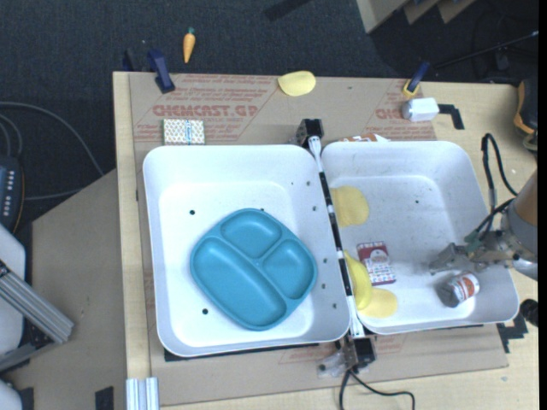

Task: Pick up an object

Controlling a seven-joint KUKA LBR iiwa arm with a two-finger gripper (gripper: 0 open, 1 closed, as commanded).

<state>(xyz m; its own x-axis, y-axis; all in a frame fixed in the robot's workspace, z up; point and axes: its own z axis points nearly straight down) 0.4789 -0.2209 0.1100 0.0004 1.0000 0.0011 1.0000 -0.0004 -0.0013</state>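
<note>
The right bin (402, 165) holds a small grey can with a red and white label (458, 289), lying on its side near the front right corner. A red and white packet (375, 263) lies left of the middle. Along the bin's left wall are a pale yellow flat piece (350, 205), a yellow curved piece (359, 280) and a yellow oval piece (381, 303). My gripper (461, 259) reaches in from the right and hangs low, just above and behind the can. Nothing is seen held in it.
The left bin (171, 178) carries a blue divided plate (252, 267). On the bench behind the bins are a patterned packet (184, 131), a yellow lump (297, 83), a white box (421, 108) and blue clamps (159, 71). A cable (491, 165) loops over the right bin's right rim.
</note>
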